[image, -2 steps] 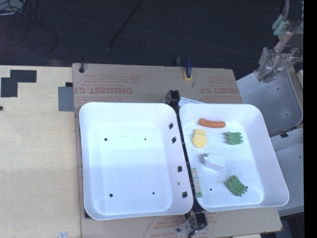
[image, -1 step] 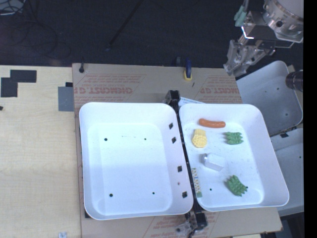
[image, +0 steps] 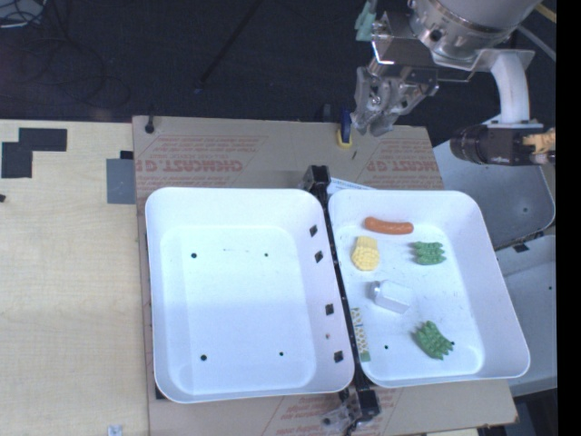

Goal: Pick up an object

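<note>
The right bin (image: 486, 271) holds several small objects. An orange-red sausage (image: 388, 226) lies near its back edge, with a yellow corn cob (image: 365, 253) just in front of it. Two green leafy pieces sit to the right, one (image: 427, 252) at mid-depth and one (image: 433, 340) near the front. A clear plastic piece (image: 389, 297) rests in the middle. My gripper (image: 379, 121) hangs high above the bench behind the right bin's back left corner, with nothing visible between its fingers.
The left bin (image: 172, 289) stands beside the right one, joined by a black divider strip (image: 327, 271). Both rest on a cardboard sheet (image: 227, 157). A small yellow-and-blue item (image: 345, 133) sits on the cardboard behind the bins.
</note>
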Available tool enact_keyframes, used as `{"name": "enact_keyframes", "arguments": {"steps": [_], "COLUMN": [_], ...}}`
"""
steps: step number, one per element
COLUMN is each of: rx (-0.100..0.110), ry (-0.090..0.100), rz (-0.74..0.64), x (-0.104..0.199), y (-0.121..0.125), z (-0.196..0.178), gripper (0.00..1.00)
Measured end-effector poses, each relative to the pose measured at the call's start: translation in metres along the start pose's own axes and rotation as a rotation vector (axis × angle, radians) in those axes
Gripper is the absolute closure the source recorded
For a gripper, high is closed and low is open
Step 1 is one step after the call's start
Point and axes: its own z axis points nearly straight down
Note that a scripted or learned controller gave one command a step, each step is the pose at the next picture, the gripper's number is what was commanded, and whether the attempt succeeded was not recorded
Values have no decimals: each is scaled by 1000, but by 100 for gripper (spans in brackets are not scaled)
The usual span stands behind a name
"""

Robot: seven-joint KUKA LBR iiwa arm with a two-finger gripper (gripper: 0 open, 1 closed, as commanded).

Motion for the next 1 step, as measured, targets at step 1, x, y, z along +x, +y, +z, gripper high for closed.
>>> {"name": "enact_keyframes", "arguments": {"steps": [1], "rx": [0], "ry": [-1], "rz": [2], "x": [58], "y": [-11], "z": [0], "gripper": [100]}}
